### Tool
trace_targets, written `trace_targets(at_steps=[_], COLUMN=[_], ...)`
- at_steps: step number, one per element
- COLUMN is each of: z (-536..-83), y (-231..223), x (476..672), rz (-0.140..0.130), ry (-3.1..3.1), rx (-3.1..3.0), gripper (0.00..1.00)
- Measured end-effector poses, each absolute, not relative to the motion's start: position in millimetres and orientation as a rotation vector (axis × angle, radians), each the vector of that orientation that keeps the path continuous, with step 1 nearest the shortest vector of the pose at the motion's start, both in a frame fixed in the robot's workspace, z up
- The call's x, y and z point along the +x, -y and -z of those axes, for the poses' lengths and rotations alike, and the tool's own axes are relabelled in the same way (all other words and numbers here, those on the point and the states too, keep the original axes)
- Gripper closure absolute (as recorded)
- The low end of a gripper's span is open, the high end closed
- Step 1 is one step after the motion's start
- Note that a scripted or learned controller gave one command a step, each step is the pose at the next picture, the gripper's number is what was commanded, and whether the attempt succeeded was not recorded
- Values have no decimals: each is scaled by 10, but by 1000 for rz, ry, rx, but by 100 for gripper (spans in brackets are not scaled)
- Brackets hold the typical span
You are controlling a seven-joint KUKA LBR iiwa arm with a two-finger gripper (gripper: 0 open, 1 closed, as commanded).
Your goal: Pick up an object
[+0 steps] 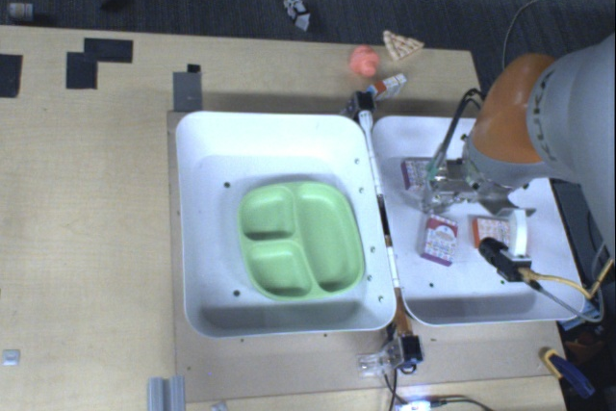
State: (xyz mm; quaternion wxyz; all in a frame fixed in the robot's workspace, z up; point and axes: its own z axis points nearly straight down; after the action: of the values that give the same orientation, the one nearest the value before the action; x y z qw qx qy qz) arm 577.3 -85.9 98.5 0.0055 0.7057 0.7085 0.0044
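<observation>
**Packets lie flat in the right bin around the gripper**

The dark red and white packet [439,241] lies flat on the floor of the right bin [462,305], just below the gripper [438,192], at its 6 o'clock, with a narrow gap between them. Its long axis runs about 1 to 7 o'clock, the upper end tipped slightly right.

An orange and white packet [491,230] lies just beside it at 3 o'clock, at the gripper's 4 o'clock, with its long axis close to 9 to 3. A white piece [521,233] touches its right end.

A purple and white packet [415,172] sits at the gripper's 10 o'clock, its right side hidden under the tool.

The gripper hangs low over the middle of the right bin. Whether it is open or closed cannot be told from this angle, and nothing is seen in its hold.

The left bin [192,207], at 9 o'clock, holds a green divided plate [300,239].

On the bench beyond the bins, at 12 o'clock, lie a pink ball [364,61], a tan wedge [402,44] and a small tube [390,87].
</observation>
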Motion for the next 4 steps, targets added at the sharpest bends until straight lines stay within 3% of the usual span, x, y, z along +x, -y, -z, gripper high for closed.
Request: trace_targets(at_steps=[1,2,3,4], z=[-984,-1091,-1089,-870], y=[858,850,850,863], x=[5772,5784,5783,5187], rz=[-13,-18,-17,-9], ry=[-2218,-2220,-2220,-2219], rx=[2210,2205,2205,2214], gripper=[0,100,0,0])
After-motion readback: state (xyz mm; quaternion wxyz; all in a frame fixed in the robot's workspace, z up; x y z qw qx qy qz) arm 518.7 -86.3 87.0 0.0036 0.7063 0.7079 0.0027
